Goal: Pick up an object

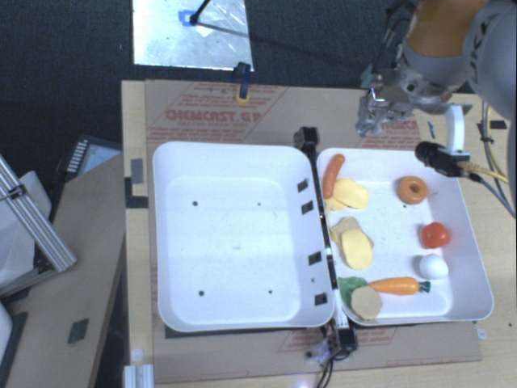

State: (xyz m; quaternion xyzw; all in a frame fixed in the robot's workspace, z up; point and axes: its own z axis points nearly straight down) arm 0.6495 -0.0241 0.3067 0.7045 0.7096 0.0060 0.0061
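Claw (373,120) hangs above the far rim of the right shallow white bin (472,285), nothing between its fingers — open or clenched, cannot tell. Risk: descending here hits the rim or bare tabletop, missing everything. Nearest target, the long orange-red sausage-shaped toy (332,175), lies by the divider, touching a pale yellow chunk (350,194) — could drag it.

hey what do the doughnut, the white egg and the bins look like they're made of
Doughnut: likely moulded plastic, smooth orange-brown with an even sheen. White egg: glossy plastic, perhaps, given its bright highlight. Right bin and left bin: thin formed white plastic, matte, with rounded rims.
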